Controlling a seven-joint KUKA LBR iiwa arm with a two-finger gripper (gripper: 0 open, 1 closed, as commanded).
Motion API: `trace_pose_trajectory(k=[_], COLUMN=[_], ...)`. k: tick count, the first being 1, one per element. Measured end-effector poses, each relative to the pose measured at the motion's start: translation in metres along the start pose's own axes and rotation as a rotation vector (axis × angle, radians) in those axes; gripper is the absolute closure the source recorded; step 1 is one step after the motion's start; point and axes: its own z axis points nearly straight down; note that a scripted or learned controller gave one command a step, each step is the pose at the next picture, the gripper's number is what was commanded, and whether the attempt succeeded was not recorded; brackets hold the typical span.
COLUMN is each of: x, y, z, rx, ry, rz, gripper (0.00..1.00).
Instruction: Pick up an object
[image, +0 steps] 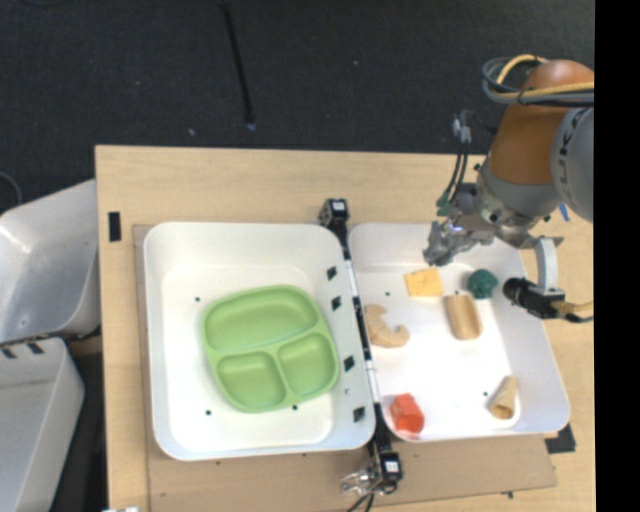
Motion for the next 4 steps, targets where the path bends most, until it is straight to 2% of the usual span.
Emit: trace_pose_trajectory(k=[1, 2, 3, 4], x=[0.042, 0.094, 0.147, 0.197], y=[-0.019, -0.041, -0.045, -0.064], z=[0.003, -0.008, -0.007, -0.001], rx=[0.006, 0.006, 0.007, 0.008], ry=[0.002, 0.003, 0.003, 0.002], rz=[-0.005, -0.007, -0.007, -0.007], gripper=[1.0, 1.0, 1.0, 1.0])
